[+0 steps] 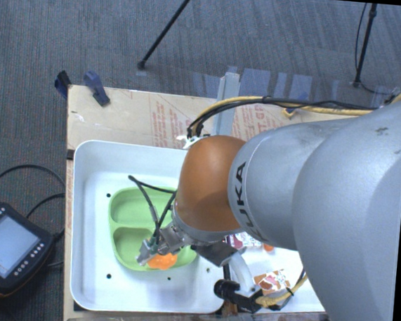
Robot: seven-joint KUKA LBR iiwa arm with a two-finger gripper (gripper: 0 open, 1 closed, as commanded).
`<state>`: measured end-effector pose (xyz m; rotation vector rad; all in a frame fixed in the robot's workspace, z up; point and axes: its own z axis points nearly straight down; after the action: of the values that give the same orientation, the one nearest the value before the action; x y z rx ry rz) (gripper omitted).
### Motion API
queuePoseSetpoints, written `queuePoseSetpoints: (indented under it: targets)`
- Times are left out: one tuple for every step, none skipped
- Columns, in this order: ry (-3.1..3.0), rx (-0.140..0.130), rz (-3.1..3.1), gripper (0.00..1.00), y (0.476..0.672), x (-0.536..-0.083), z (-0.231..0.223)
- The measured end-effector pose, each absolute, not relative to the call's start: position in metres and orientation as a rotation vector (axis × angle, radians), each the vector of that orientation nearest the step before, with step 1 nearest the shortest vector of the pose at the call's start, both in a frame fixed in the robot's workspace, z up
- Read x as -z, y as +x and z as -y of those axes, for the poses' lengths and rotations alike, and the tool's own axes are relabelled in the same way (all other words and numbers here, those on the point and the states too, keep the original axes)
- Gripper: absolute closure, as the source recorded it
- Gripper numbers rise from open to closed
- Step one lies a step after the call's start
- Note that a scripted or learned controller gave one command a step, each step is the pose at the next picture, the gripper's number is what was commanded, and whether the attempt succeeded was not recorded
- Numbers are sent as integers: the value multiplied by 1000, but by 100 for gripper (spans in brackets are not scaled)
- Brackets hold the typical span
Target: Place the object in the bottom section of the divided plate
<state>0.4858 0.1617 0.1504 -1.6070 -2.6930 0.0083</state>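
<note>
A green divided plate (pixel 129 228) lies in the left white bin (pixel 84 265), with one section toward the back and one toward the front. My gripper (pixel 152 252) hangs over the front section, near its right rim. An orange object (pixel 163 261) sits right at the fingertips, low over that front section. The arm's orange band and grey body hide the right part of the plate and much of the bin.
The right bin (pixel 285 267) is mostly hidden under the arm; a few small colourful items (pixel 271 279) show in it. A teach pendant (pixel 2 246) lies on the floor to the left. Blue clamps (pixel 95 86) sit at the bench's back left corner.
</note>
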Motion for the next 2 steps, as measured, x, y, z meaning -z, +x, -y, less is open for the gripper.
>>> queuePoseSetpoints:
  targets:
    - [-1571, -5, 2718, 100, 487, -241, -172]
    - [-1940, -7, 2471, 100, 552, -316, -236]
